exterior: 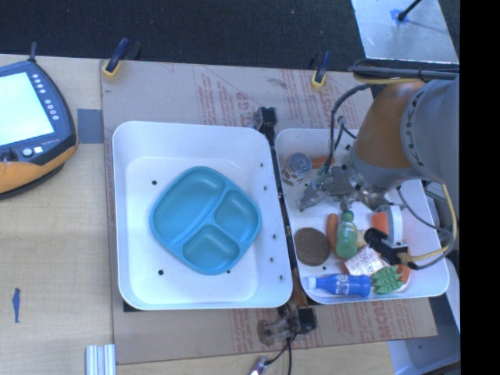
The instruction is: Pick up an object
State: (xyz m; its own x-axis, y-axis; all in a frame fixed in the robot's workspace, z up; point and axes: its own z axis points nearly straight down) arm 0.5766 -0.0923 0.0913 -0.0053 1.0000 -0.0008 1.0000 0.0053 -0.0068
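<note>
Two shallow white bins on the worktop — left has one blue sectioned plastic plate, right has one blue bottle, one brown disc — end effector above them, can't tell its state.

Jumbled small objects lie crowded in the right-hand bin.
</note>
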